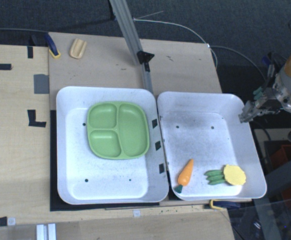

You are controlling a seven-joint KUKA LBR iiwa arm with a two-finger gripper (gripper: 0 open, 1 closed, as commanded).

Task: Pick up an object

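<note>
The carrot, lying at the right bin's near edge, looks light, stiff and slick, best pinched across its thick middle, while the tool hovers at the bin's right rim, grip state impossible to tell.

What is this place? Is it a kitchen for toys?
Probably a robot test bench, not a kitchen. Two white bins sit side by side on a taped wooden bench, holding a green plate, a toy carrot and toy corn. The robot's tool waits nearby.
</note>
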